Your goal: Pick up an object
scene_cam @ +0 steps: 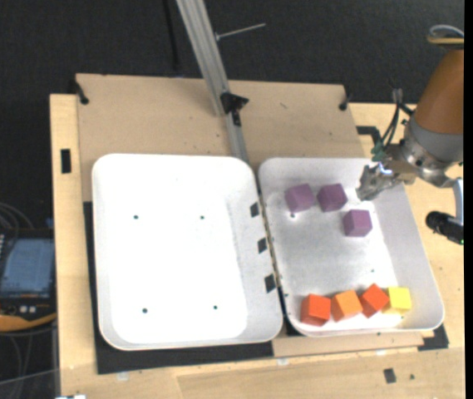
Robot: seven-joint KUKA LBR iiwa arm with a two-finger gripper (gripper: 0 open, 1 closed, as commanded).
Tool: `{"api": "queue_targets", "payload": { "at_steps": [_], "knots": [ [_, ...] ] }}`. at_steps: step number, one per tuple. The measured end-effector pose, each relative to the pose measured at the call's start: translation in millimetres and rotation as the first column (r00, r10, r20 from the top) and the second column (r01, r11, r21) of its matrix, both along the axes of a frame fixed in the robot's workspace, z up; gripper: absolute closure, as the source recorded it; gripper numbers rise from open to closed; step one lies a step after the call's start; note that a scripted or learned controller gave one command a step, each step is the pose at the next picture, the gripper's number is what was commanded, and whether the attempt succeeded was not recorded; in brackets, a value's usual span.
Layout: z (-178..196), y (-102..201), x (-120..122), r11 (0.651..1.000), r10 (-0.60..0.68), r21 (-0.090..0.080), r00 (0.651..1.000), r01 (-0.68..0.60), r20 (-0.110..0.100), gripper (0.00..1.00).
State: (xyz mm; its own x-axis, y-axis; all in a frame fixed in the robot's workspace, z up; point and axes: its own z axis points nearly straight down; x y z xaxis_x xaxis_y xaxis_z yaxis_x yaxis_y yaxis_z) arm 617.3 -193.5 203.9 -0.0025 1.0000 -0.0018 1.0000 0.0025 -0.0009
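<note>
Supporting 2 white bins [178, 169]: wooden bench [66, 223]

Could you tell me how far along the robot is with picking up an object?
Nothing looks done yet: three purple cubes and the orange and yellow blocks all lie in the right bin. In hand: the gripper hangs near the bin's upper right, beside the purple cubes. Left: descend, grasp one, and lift.

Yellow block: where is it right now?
The yellow block sits in the right bin at its near right corner, last in a row beside the orange blocks.
</note>
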Motion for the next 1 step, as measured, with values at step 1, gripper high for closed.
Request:
{"api": "queue_targets", "payload": {
  "at_steps": [1],
  "knots": [
    [-3.2,46.1,-1.6,1.0,0.003,0.002,1.0,-0.003,0.001,1.0]
  ]
}}
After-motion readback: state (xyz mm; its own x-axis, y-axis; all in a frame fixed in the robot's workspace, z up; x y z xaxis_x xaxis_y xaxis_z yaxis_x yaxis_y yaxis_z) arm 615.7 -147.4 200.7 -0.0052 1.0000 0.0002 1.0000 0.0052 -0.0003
